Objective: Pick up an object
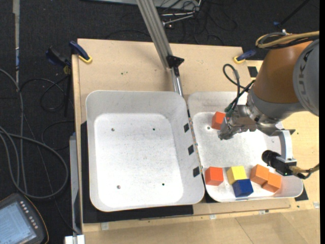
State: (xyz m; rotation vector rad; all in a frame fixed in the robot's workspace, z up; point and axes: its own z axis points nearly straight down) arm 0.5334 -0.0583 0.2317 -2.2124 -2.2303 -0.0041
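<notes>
My gripper [226, 131] hangs over the upper left part of the right bin [254, 146], under the grey and orange wrist. An orange block [219, 120] sits right against the gripper's left side; whether it is held is unclear from this angle. Along the right bin's front edge lie an orange cube [214, 175], a yellow cube [236, 174], a blue cube [243, 187] and two more orange blocks [267, 178] close together.
The left bin [137, 93] lies beside the right one, sharing a divider with black clips [192, 149]. A metal pole [155, 24] slants down toward the bins from the top. Blue-yellow clamps [78, 52] grip the bench's back corners.
</notes>
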